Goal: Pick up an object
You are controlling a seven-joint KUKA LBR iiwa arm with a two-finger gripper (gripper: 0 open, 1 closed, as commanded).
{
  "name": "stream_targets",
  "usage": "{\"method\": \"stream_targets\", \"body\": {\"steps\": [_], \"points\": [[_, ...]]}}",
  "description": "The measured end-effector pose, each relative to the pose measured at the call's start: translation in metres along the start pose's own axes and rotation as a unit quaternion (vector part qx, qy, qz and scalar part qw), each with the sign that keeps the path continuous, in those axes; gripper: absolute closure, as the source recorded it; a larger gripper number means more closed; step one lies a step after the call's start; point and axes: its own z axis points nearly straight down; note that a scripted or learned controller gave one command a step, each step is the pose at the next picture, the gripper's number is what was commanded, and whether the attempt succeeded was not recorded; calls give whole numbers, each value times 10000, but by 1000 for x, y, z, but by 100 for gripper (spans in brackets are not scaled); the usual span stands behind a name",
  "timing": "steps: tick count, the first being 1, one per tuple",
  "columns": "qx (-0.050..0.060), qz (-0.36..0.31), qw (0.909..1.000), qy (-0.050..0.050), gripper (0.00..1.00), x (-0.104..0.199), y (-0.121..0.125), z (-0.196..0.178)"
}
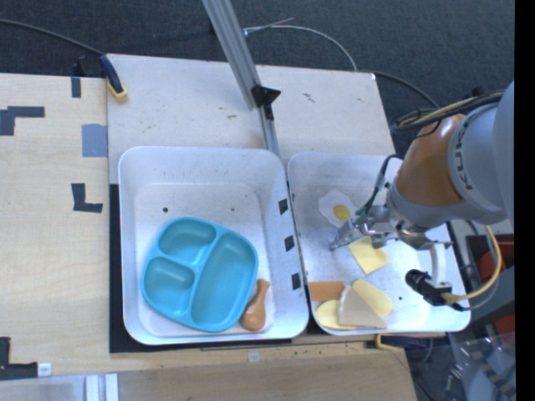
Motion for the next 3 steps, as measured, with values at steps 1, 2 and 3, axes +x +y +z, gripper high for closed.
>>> {"method": "stream_targets", "body": {"steps": [1,2,3], "points": [[-17,4,10000,-9,0,-32,2,-43],[-15,-1,10000,-10,0,-18,-31,0],[-41,-10,10000,-7,0,-13,-38,-133]]}}
